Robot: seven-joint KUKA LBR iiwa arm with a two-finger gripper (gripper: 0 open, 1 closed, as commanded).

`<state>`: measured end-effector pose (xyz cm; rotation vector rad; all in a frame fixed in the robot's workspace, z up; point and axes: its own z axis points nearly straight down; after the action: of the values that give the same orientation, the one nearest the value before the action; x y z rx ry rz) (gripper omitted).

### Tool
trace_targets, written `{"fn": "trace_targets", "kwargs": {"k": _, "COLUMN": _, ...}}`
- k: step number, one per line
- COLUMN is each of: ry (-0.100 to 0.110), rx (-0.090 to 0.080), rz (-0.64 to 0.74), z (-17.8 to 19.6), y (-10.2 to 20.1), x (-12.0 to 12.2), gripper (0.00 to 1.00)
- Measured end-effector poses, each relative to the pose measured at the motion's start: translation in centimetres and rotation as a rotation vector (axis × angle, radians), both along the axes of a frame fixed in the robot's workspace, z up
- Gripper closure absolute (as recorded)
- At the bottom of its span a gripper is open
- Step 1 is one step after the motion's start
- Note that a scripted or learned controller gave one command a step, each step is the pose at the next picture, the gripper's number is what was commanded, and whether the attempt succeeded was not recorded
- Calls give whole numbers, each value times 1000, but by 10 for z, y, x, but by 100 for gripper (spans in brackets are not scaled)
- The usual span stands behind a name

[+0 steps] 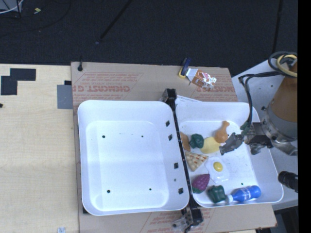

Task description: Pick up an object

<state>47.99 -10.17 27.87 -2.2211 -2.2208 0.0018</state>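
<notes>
The toys lie clustered in the right bin (262, 176): a yellow lemon-like piece (211, 145) near the middle, with an orange drumstick-shaped toy (222, 131) touching its upper right side and a dark green piece (196, 141) just to its left. An orange-brown item (184, 141) sits against the bin's left wall beside the green one. Below these lie a waffle-patterned wedge (195, 160), a fried egg (217, 168), a purple piece (200, 182), a second green item (216, 193) and a blue bottle (246, 193) along the near edge. The gripper (232, 143) hangs low over the bin, just right of the lemon-like piece and the drumstick, its dark tip pointing left toward them; whether its fingers are spread or closed cannot be told, and nothing can be seen between them. The arm (284, 106) enters from the right, its orange band above the wrist. The left bin (87, 130) lies alongside, joined by black clips (170, 96). Both rest on a cardboard sheet (126, 81), where a small packet (203, 80) lies at the far edge.
</notes>
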Motion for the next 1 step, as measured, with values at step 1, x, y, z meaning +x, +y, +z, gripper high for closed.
{"fn": "trace_targets", "kwargs": {"k": 1, "ry": 8, "rx": 3, "rz": 3, "z": -98, "y": 31, "x": 47, "gripper": 0}}
